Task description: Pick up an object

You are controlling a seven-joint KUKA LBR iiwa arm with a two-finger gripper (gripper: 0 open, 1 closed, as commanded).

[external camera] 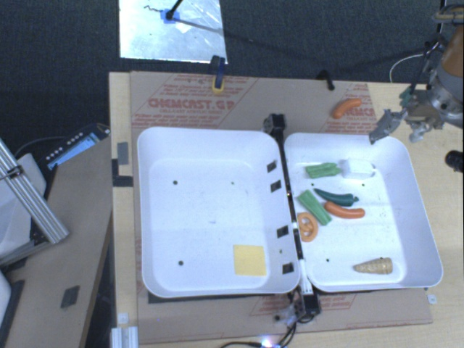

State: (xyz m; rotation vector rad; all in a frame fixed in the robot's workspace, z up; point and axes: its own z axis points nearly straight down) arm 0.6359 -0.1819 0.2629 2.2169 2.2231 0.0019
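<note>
The hand [400,124], spread open with nothing in it, hovers above the right bin [419,216]; its crowded toys could slip away.

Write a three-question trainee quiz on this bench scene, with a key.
1. True or false: the yellow square lies in the left bin.
2. Which lies outside both bins? A) the pretzel B) the orange sausage on the board C) the cone
3. Fill in: the gripper hangs over the right bin's far ___ corner.

Key: 1 true; 2 B; 3 right.
</note>
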